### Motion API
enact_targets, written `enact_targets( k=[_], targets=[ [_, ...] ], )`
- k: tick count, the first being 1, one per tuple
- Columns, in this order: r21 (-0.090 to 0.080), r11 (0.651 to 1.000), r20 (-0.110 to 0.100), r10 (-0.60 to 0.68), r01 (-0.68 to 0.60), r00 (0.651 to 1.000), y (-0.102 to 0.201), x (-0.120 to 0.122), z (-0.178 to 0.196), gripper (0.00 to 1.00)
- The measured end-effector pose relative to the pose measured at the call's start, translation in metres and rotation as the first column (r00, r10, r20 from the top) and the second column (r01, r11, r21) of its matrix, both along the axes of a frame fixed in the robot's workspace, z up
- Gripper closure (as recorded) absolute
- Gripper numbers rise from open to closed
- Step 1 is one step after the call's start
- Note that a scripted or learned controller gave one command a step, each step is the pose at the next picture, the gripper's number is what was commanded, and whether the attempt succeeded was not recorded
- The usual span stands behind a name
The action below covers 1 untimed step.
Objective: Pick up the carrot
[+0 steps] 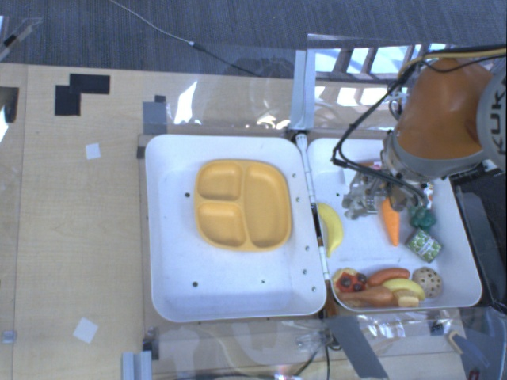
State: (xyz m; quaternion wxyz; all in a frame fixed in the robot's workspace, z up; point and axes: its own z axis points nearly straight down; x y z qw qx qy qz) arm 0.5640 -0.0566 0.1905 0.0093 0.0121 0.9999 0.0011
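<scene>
I see the carrot (pixel 391 222) hanging just beside my fingers (pixel 371 199); whether they pinch it, I cannot tell.

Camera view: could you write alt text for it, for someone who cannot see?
A grey and orange robot arm's gripper hangs over the right white bin, just left of a carrot, with a banana and other toy food nearby. The left bin holds a yellow divided plate.

**Bins & clutter**

L bin (pixel 170 236): yellow 3-compartment plate (pixel 242 204), centred. R bin (pixel 459 291): banana (pixel 331 226) by L wall; green packet (pixel 425 245) at R; toy food pile (pixel 380 286) and speckled ball (pixel 428 281) along front edge.
</scene>
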Motion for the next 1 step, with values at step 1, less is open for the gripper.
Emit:
enact_targets(
  k=[1],
  targets=[
    [-0.001, 0.993, 0.001, -0.116, 0.116, 0.993, -0.0119, -0.0095, 0.0999, 1.0]
  ],
)
